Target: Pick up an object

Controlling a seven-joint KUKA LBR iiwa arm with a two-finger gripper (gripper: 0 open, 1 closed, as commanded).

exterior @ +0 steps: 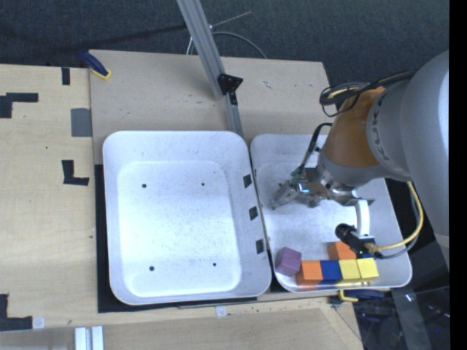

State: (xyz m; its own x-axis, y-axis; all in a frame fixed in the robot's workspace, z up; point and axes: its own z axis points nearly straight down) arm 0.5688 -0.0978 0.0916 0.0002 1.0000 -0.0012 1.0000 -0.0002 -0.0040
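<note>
Lying below pincer [281, 195]: purple block [290, 259]

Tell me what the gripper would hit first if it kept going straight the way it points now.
The gripper points left and down, so it would likely meet the bare floor of the right bin first. Depth is hard to judge from above.

blocks [332, 268] crowd the right bin's [273, 155] near edge; its middle lies open.
</note>
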